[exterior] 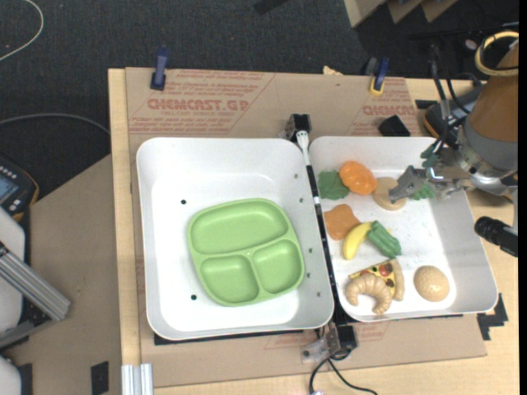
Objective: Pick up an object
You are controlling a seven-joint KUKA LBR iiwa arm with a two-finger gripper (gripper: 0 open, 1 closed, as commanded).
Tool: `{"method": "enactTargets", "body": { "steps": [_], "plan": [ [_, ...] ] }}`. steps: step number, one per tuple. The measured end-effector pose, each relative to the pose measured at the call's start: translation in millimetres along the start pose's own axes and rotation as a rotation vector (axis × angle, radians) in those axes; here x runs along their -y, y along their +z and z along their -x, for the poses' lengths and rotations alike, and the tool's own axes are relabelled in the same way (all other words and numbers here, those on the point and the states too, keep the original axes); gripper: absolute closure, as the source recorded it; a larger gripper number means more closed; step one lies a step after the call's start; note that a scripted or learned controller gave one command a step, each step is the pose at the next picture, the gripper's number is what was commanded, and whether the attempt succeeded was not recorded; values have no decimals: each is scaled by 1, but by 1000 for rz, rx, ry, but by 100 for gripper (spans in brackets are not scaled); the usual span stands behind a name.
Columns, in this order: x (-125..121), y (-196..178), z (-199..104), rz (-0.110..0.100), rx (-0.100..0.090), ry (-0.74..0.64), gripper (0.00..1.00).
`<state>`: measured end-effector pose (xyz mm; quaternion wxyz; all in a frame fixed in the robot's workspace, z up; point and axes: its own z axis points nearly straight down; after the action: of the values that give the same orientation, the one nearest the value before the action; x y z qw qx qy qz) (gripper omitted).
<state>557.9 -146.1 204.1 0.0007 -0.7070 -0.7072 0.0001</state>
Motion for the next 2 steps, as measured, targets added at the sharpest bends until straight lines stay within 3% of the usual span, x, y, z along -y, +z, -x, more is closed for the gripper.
{"method": "enactTargets", "body": {
  "steps": [1, 2],
  "plan": [
    [71, 125, -41, -6, -2, 0, 0],
    [67, 109, -38, 5, 3, 2, 100]
  ]
}}
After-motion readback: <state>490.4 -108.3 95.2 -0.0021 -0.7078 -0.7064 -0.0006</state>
